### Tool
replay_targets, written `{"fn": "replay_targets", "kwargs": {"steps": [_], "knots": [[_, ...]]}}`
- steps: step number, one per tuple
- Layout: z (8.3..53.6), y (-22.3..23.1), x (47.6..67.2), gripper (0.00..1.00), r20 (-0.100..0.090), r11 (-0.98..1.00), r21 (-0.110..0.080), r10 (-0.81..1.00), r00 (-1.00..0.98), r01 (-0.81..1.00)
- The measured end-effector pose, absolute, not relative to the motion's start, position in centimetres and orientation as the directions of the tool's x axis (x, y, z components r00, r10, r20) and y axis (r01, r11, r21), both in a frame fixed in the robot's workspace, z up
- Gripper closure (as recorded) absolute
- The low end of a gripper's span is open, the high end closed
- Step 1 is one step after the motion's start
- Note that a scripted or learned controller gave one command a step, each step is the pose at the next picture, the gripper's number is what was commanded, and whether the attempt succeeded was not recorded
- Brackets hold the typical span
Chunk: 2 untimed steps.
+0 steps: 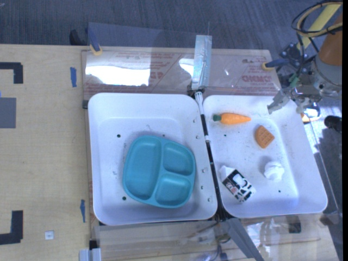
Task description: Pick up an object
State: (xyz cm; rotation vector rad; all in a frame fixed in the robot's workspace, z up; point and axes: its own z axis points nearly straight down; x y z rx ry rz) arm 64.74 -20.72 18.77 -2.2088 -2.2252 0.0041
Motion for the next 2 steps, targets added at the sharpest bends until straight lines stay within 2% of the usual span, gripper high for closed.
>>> {"fn": "replay_targets", "kwargs": {"steps": [1,2], "knots": [[9.23,-18.40,61.39,0.00,0.001,-0.018,-0.002,1.000,0.018,1.000],[8.56,-18.20,61.88,0.00,0.000,0.031,0.001,1.000,-0.031,1.000]]}}
